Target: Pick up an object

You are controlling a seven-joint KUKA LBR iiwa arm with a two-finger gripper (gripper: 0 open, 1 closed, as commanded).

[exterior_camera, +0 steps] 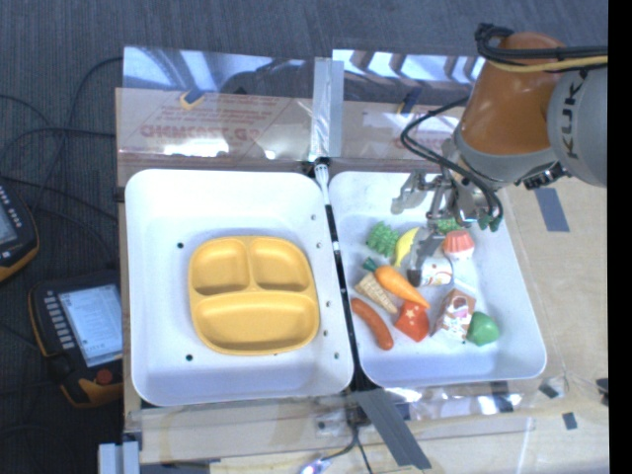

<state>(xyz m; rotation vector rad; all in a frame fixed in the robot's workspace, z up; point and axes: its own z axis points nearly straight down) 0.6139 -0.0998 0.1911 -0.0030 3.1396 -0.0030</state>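
Over the right bin (pixel 523 349), we see the gripper (pixel 427 255) hanging just above the carrot (pixel 400 284), whose long axis runs diagonally toward lower right; its opening we cannot tell.

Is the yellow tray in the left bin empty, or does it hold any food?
Empty. The yellow tray shows three bare compartments. All the toy food, such as the carrot, lies in the right bin.
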